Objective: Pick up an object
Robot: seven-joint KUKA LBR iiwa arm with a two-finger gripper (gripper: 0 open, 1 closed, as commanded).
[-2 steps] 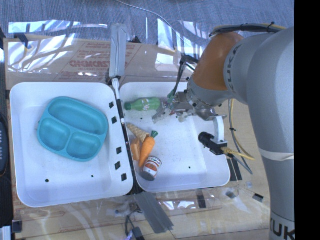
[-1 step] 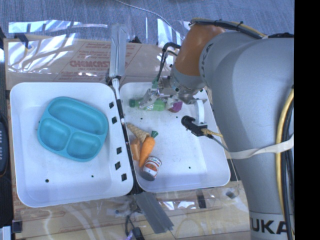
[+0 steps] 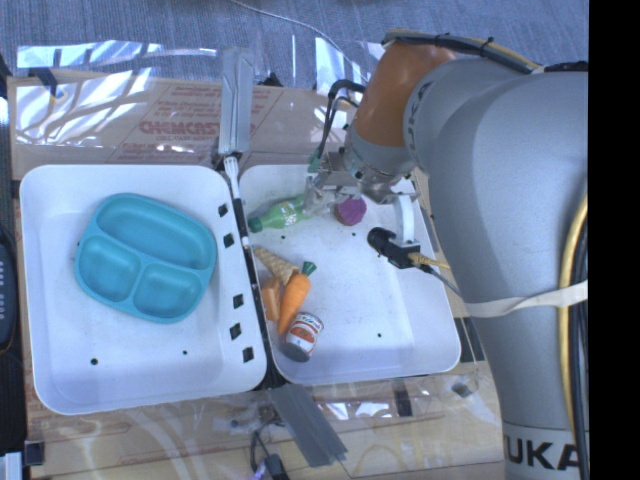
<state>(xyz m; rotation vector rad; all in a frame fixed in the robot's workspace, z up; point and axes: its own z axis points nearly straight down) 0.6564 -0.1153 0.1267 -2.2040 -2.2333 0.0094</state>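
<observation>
Nothing is lifted yet, as far as I can judge: every object I can see lies on the floor of a bin, so the pick remains to be made. My pincer point(image 3: 325, 190) is down in the right bin point(image 3: 400, 343), at its far end, with my wrist and the orange band point(image 3: 395, 88) above it. From this slanted view my own wrist covers much of the pincer, so I cannot tell whether it is released or clenched, and I will not claim a hold on anything.

The nearest thing to take is the green bottle point(image 3: 275, 214). It lies on its side near the wall between the two bins, its one end reaching right up to my pincer, perhaps touching it, though the metal and the bottle blur together there. Just to the other side of the pincer sits a small purple object point(image 3: 350, 210), close under my wrist.

Further toward the near end of the same bin lie an ice cream cone point(image 3: 273, 261), a carrot point(image 3: 293, 301) just beside it, and a small can point(image 3: 303, 333) at the carrot's tip; all three are well apart from my pincer. The left bin point(image 3: 60, 368) holds a blue divided plate point(image 3: 146, 257).

What is left, I reckon: closing on the bottle and raising it clear.
</observation>
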